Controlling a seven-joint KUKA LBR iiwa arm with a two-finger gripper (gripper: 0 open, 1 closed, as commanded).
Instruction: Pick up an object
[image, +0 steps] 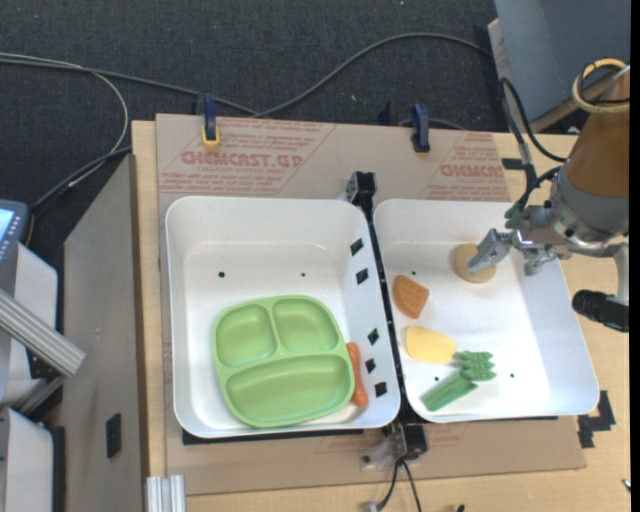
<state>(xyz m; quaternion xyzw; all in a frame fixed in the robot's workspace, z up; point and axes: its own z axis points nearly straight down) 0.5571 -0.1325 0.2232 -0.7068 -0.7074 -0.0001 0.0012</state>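
Tan round piece (474, 263) sits at the back of the right bin (560, 385), gripper (513, 254) hovering right over it w/ fingers apart, nothing held. Approach step imo; next it needs to drop straight down & close.

Scattered across the right bin (560, 340):

- Tan round piece (470, 264), flat and disc-like, near the back wall, partly hidden behind the metal fingers on its right side.
- Orange-brown wedge (410, 296), bread-like, close to the divider between the bins, forward of the tan piece and to its left.
- Yellow rounded piece (430, 345), smooth, lying flat just in front of the wedge, apart from it.
- Green leafy stalk (459, 379), lying slantwise near the front rim, leafy end just beside the yellow piece's right edge; touching or not, unclear.

Lying in the left bin (190, 330):

- Light green divided plate (283, 357), three compartments, flat, toward the front.
- Orange carrot-like stick (356, 373), wedged along the plate's right edge by the wall.
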